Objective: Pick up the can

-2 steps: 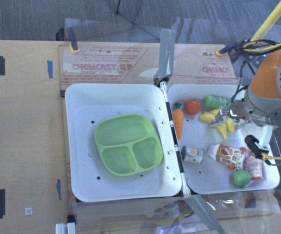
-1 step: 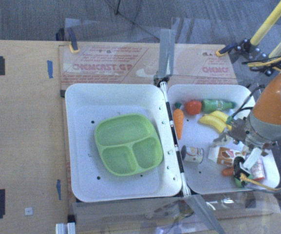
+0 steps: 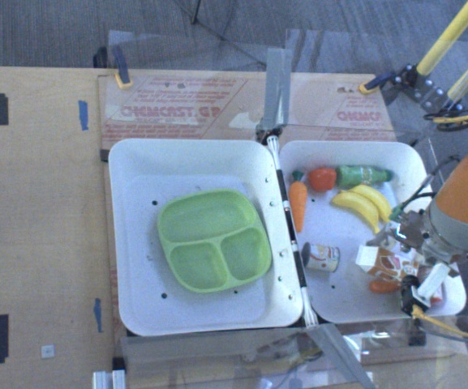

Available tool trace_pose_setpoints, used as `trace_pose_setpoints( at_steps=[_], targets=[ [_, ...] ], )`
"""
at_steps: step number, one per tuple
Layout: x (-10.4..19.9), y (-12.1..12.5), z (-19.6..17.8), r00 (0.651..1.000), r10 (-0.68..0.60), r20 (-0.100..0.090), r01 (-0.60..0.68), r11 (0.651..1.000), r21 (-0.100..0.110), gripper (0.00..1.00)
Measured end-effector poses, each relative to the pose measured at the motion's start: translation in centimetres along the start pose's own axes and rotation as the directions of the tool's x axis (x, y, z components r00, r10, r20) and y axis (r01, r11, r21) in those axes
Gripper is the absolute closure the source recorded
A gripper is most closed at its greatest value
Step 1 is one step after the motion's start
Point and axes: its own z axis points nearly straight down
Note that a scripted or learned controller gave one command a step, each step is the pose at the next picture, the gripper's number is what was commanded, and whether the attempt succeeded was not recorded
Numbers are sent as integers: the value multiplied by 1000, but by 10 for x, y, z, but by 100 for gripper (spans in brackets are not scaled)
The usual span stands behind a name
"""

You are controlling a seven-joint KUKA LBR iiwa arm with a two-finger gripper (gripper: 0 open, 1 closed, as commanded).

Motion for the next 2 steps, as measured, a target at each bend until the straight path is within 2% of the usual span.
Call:
trace_pose_setpoints(
  at_steps=[1,2],
  targets=[
    [-9,6,0,999,-49,-14,49,999,17,0],
    [-10,7,0,999,-46,-16,46,999,19,0]
  ],
)
